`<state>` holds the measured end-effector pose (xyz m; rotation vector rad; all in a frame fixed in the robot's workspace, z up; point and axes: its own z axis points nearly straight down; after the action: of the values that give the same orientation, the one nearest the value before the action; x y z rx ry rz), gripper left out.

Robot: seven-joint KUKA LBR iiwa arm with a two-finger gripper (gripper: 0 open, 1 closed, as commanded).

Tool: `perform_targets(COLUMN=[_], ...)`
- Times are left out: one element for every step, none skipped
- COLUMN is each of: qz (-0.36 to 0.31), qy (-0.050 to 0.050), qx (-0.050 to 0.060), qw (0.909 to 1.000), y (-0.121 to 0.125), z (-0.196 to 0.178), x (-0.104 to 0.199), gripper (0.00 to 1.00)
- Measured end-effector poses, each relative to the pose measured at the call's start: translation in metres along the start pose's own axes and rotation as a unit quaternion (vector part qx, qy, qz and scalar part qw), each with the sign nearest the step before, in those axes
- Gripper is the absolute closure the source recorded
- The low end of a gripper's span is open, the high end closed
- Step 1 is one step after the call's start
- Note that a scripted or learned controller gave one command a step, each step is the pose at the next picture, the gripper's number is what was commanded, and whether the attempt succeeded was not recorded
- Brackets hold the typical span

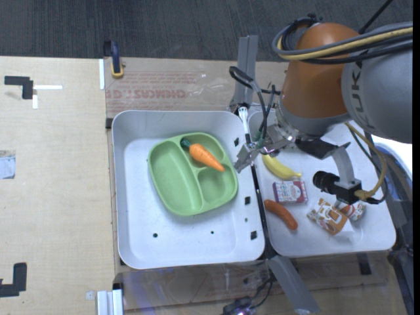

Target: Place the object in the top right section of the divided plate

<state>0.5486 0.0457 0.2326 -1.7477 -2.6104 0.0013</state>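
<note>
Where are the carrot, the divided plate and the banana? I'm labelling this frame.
carrot (207, 157): camera view, middle of its orange body.
divided plate (172, 176): camera view, bare large section.
banana (281, 168): camera view, mid-curve.

- A dark grey floor, carpet-like in texture, runs across the top of the view behind the bench.
- The bench top is pale, light-coloured wood, lit evenly with no strong shadows.
- Black L-shaped markers sit on the wood at the left, one near the top and another low down by the edge.
- A strip of clear tape with reversed red lettering lies along the bench's far edge.
- A small blue-and-orange clamp grips that far edge.
- Grey metal brackets show beneath the bench's near edge.
</note>
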Motion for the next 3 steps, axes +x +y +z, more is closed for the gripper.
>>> perform_targets(qz=[-0.155,-0.182,-0.135], qy=[-0.001,0.000,0.000], qx=[-0.001,0.000,0.000], qw=[0.9879,0.9833,0.9909], y=[0.057,0.023,-0.052], z=[-0.013,-0.007,0.014], x=[0.027,0.026,0.007], gripper=[0.00,0.00,0.00])
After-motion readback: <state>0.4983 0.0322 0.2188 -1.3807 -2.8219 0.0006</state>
